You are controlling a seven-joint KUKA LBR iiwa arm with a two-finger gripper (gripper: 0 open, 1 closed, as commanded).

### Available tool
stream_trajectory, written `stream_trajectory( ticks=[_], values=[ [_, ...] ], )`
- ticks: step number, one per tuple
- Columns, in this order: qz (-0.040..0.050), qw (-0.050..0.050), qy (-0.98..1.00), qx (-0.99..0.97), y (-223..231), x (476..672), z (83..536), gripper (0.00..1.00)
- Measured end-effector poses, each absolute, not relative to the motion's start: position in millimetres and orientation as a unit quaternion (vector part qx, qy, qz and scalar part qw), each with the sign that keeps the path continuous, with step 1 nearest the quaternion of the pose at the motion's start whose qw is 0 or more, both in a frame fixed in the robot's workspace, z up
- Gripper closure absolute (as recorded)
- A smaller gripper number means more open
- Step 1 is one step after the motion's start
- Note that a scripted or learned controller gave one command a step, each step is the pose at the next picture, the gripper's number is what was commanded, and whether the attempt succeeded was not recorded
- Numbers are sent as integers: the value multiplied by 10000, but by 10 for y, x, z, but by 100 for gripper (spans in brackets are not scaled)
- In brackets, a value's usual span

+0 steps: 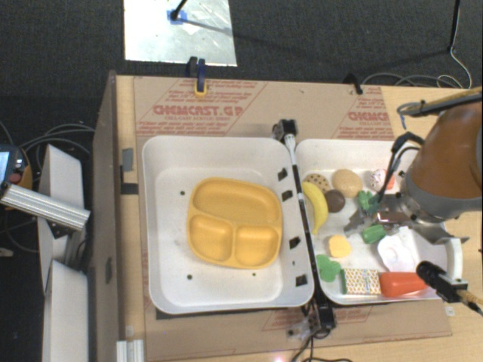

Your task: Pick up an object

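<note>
Pincer (367,221) low in the right bin (343,148), over a green toy (373,234) beside the banana (317,204); grip state impossible to tell; best to centre on 1 piece, close firmly, lift straight.

Position: one fixed camera mounted above the brown cardboard-covered desk (226,104)
Facing: downward at a slant
Range: moderately far, taking in both shallow white plastic bins (162,225), desk edges, surrounding dark floor (53,44)

Robotics lab, cardboard-lined bench (226,108), loose cables (53,138), clamps (198,72), dark carpet (60,36)
</note>
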State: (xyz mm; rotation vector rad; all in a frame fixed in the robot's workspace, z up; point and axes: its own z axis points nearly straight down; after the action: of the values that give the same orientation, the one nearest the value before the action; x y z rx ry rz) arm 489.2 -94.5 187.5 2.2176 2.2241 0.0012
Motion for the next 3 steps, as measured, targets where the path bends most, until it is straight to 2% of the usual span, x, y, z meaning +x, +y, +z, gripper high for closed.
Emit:
stream_trajectory(
  ticks=[1,2,3],
  values=[
    [-1,18,7066,7076,-1509,5298,1471,0],
    [3,17,7073,7069,-1481,5202,853,0],
    [18,54,7087,7054,-1943,5953,862,0]
  ],
)
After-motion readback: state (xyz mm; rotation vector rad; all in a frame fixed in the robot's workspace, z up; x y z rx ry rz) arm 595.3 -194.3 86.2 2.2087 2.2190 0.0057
